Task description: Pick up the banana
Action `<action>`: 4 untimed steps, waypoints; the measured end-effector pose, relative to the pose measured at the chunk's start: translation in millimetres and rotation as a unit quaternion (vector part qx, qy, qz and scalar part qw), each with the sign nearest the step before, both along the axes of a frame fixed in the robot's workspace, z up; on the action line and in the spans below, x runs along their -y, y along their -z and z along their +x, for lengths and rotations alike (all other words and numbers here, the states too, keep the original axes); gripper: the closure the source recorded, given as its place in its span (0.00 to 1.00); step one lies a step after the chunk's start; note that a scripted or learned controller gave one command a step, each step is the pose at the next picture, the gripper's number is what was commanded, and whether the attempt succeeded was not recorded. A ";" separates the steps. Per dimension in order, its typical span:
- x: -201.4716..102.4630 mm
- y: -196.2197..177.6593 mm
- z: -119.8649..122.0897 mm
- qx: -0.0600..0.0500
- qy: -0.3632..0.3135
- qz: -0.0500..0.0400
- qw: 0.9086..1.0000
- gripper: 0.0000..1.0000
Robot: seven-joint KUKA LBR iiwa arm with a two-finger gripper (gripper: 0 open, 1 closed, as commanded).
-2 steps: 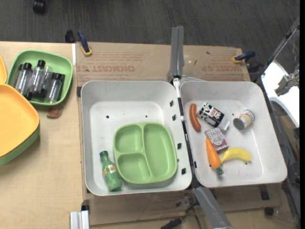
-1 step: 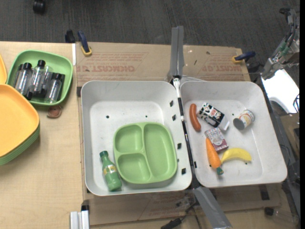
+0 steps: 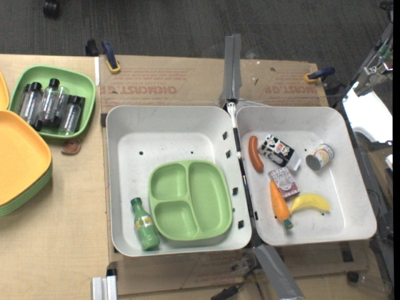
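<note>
camera view looks down on 2 white bins side by side. banana lies in the right bin, low and toward its right side, curved, with nothing gripping it. just to its left sits a carrot, its green stub pointing down toward the bin's near edge. above the carrot there's a small pinkish packet, its print too small to read. further up, a black-and-white carton, a red sausage along the bin's left wall, and a small tin can lying on its side. over in the left bin, a green 3-part tray and a green bottle at its lower left corner. far right edge shows some metal framing, cut off by the frame, and whether that's the gripper, and how its fingers stand, i can't tell. on the bench's left, a green tray of dark bottles and stacked orange plates, partly cut off.
</note>
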State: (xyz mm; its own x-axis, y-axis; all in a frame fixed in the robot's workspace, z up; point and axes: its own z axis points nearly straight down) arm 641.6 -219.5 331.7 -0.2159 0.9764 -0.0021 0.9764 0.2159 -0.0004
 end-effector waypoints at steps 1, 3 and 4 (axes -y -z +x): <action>2.0 5.6 18.0 0.000 0.028 0.000 1.000 1.00; 2.8 -27.3 17.6 0.000 0.088 0.000 0.996 1.00; 0.9 -25.1 17.6 0.000 0.113 0.001 0.994 1.00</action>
State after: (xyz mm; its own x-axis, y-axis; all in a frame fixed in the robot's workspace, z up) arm 659.2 -220.5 356.9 0.0081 1.0000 -0.0009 1.0000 -0.0081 -0.0009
